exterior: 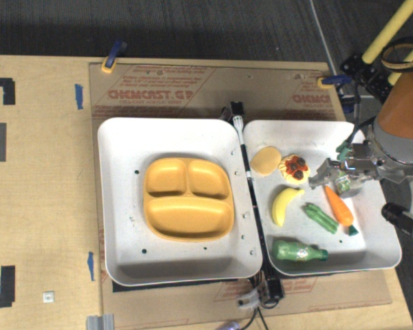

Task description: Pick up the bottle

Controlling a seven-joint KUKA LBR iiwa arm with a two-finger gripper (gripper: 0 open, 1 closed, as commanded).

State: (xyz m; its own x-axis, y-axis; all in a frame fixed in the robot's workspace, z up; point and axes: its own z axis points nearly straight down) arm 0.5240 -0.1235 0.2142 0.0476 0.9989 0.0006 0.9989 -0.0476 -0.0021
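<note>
Lying bottle point(299, 251) beside front rim (carrot point(339, 206) apart)

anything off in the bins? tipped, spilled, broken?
Nothing spilled or broken. The green bottle lies on its side near the front wall of the right bin, cap toward the right, not upright. The tool is above the carrot, away from the bottle. The yellow tray sits flat in the left bin.

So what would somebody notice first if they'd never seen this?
Probably the big yellow plastic divided plate filling the left white bin. Next, the toy food in the right white bin: a yellow banana, an orange carrot and a green plastic bottle lying near the front.
</note>
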